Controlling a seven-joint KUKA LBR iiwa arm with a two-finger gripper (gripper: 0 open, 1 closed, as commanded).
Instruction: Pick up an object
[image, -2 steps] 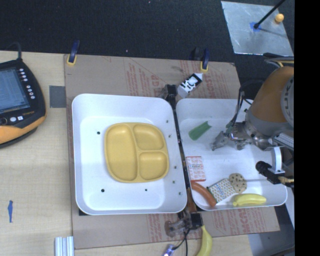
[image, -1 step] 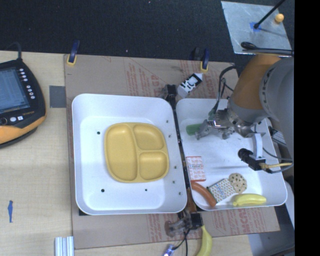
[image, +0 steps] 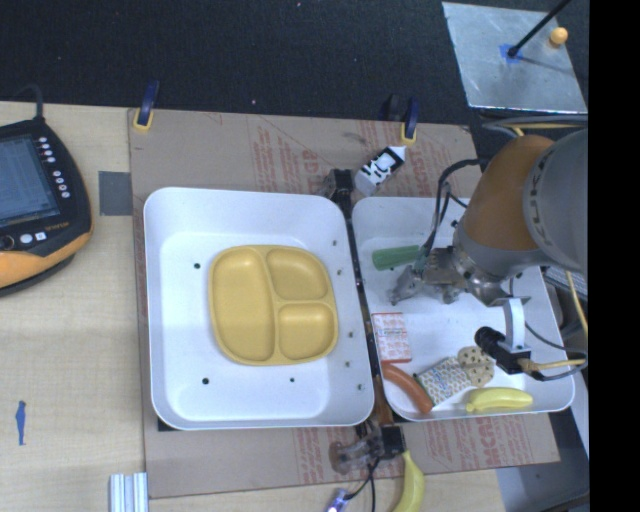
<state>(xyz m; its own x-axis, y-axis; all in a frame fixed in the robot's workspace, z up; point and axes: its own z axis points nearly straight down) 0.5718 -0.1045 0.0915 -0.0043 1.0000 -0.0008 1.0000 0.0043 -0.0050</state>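
Nothing lifted yet: pincer (image: 415, 285) sits low in the right white bin (image: 560, 400) beside the green cylinder (image: 398, 256); can't tell its grip state. Grasp and lift remain.

We see two bins side by side: the left bin (image: 170, 300) holds a divided plate (image: 272, 304) at its middle. In the right bin (image: 560, 395), a sausage (image: 408, 388) lies left of a banana (image: 499, 400), near its front edge.

Gripper (image: 408, 287) low in right bin (image: 440, 335), beside green object (image: 397, 257).
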